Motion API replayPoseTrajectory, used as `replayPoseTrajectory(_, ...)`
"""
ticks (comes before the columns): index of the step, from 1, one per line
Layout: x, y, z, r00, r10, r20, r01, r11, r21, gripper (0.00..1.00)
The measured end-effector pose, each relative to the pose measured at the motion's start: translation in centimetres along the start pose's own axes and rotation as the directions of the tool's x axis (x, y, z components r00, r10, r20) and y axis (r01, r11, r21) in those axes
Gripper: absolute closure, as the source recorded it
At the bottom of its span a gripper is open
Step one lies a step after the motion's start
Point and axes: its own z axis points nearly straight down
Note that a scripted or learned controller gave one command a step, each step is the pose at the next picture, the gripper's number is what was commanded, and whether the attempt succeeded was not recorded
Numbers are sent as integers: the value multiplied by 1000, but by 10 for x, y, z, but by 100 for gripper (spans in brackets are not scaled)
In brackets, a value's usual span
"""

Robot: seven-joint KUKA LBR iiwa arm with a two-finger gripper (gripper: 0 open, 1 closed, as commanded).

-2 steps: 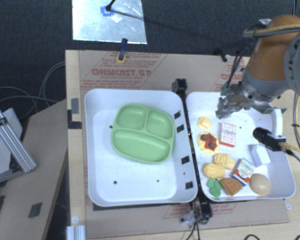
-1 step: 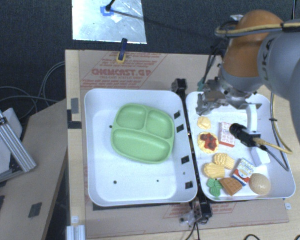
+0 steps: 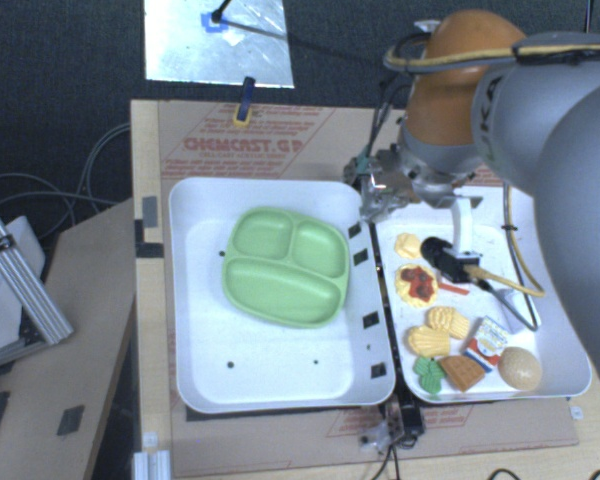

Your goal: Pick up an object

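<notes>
Approach step: my claw [image 3: 378, 196] hovered over the shallow white right bin's [image 3: 565, 370] far corner; I couldn't tell whether it was open or closed. Next, I'd judge, a descent onto the pale yellow toy food piece [image 3: 408, 245].

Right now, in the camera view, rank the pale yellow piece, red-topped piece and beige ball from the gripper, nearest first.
1. Pale yellow piece, top of the right bin, just below the gripper.
2. Red-topped piece, right bin, a step lower.
3. Beige ball, right bin's lower right corner.
</notes>
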Motion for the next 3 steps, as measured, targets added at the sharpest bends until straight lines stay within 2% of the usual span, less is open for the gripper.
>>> replayPoseTrajectory(1,53,32,5,1000,0,-1,0,1000,-1,100)
replayPoseTrajectory(2,65,51,1,1000,2,-1,-2,1000,-1,100)
replayPoseTrajectory(3,54,38,6,1000,9,1,-9,1000,3,100)
